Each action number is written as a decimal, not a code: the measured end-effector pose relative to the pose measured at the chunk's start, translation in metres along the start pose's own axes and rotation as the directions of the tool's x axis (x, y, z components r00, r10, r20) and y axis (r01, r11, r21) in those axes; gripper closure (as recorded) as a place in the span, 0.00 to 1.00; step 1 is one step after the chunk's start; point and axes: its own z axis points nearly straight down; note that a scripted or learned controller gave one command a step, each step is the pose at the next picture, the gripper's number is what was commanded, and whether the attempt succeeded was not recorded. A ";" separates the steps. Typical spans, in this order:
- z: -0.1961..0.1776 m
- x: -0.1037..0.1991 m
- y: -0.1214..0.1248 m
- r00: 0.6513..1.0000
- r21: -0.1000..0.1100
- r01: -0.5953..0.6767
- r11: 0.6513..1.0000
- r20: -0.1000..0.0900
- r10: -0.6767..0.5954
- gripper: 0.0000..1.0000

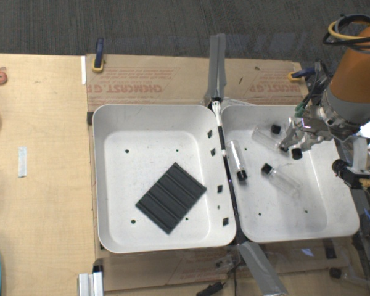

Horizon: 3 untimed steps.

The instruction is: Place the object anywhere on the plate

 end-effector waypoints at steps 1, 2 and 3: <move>0.004 0.023 0.034 0.959 -0.002 0.283 0.959 0.000 -0.283 1.00; 0.020 0.110 0.062 0.939 -0.002 0.343 0.939 0.000 -0.343 1.00; 0.019 0.196 0.047 0.929 -0.002 0.370 0.929 0.000 -0.370 1.00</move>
